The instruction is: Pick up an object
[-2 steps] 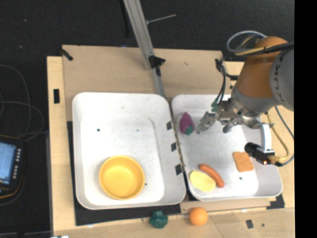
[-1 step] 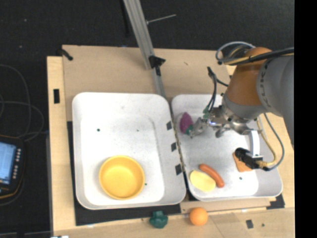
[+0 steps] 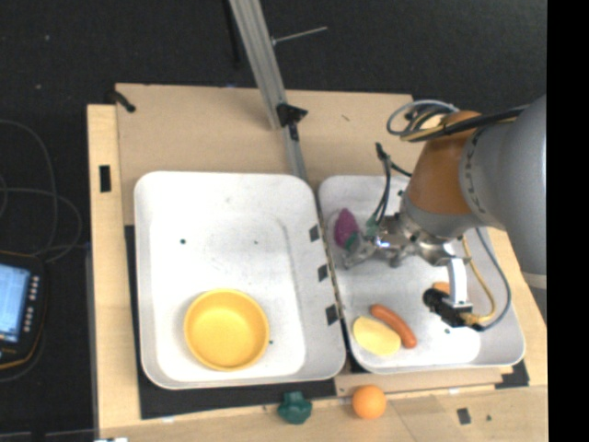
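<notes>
Purple object [image 3: 345,227] at the right bin's [image 3: 502,357] left wall, just left of the gripper [image 3: 368,247].

It lies upright-ish along that wall, long axis running toward the far edge; the gripper sits close beside its lower right, reaching in from the right. I cannot tell the gripper's state. An orange sausage [image 3: 394,325] and yellow piece [image 3: 375,337] lie nearer the bin's front edge.

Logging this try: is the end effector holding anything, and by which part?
Cannot be told: the end effector sits right beside the purple object in the right bin.
</notes>
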### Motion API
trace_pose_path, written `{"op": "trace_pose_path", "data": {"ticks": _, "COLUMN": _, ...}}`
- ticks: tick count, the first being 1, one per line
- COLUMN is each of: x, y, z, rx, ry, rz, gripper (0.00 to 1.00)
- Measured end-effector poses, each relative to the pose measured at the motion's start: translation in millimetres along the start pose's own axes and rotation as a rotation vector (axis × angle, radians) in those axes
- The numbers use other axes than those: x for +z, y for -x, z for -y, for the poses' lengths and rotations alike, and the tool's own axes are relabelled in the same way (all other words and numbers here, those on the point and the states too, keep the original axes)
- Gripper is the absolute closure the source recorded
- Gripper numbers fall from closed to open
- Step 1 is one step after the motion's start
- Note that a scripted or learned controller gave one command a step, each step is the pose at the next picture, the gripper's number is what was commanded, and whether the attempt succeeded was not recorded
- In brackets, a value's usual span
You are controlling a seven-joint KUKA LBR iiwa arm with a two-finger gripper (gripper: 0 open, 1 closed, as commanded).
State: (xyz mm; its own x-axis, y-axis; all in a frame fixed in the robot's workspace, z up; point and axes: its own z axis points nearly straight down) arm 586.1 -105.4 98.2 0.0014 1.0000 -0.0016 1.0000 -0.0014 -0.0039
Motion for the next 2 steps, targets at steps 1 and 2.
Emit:
{"op": "trace_pose_path", "data": {"ticks": 1, "x": -14, "y": 1, "z": -2, "rx": 0.005, "ry": 0.007, "rz": -0.002, "gripper": 1.00}}
{"op": "trace_pose_path", "data": {"ticks": 2, "x": -63, "y": 10, "z": -9, "rx": 0.004, "ry": 0.010, "rz": 0.000, "gripper": 1.00}}
